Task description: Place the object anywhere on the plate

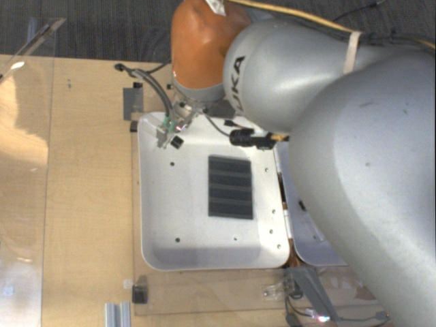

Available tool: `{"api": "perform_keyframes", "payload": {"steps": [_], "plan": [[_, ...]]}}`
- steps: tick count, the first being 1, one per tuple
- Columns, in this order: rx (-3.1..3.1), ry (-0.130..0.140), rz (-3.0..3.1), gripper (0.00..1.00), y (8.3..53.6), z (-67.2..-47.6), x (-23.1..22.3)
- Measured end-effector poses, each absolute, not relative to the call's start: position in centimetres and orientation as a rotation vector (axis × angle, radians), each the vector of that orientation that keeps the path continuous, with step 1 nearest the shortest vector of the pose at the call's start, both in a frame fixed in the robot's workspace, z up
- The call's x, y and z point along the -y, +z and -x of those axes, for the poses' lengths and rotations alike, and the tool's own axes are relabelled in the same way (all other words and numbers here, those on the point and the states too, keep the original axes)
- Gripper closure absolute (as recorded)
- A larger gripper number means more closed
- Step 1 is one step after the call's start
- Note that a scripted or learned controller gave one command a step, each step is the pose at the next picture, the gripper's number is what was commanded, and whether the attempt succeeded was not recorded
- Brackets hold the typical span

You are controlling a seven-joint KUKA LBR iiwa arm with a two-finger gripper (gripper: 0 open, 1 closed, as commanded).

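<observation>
A dark, ribbed rectangular slab [230, 186] lies flat in the white bin [170, 251].

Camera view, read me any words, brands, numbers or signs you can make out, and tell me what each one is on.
"KUKA": black letters running vertically on the grey arm, partly cut off by its curve.
White tag on top of the orange band: too small to read.

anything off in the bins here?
Nothing spilled or damaged. Oddity: the left bin holds a dark ribbed rectangle, lying flat and square to the walls, where a plate would be expected. The gripper sits at the bin's far-left corner.
</observation>
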State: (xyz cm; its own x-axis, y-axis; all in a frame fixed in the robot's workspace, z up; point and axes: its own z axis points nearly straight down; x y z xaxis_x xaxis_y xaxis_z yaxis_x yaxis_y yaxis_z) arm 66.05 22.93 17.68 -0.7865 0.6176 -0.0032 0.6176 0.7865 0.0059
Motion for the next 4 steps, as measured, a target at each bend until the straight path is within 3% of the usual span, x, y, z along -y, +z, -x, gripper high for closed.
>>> {"api": "perform_keyframes", "payload": {"steps": [1,2,3,4], "plan": [[-2.92,0.007,-1.125,1.0,9.0,-62.3,-22.8],[-3.004,0.008,-0.88,1.0,9.3,-52.9,-22.0],[-3.129,-0.011,0.157,1.0,13.1,-57.1,-22.6],[-3.105,0.007,0.385,1.0,27.3,-59.5,-19.6]]}}
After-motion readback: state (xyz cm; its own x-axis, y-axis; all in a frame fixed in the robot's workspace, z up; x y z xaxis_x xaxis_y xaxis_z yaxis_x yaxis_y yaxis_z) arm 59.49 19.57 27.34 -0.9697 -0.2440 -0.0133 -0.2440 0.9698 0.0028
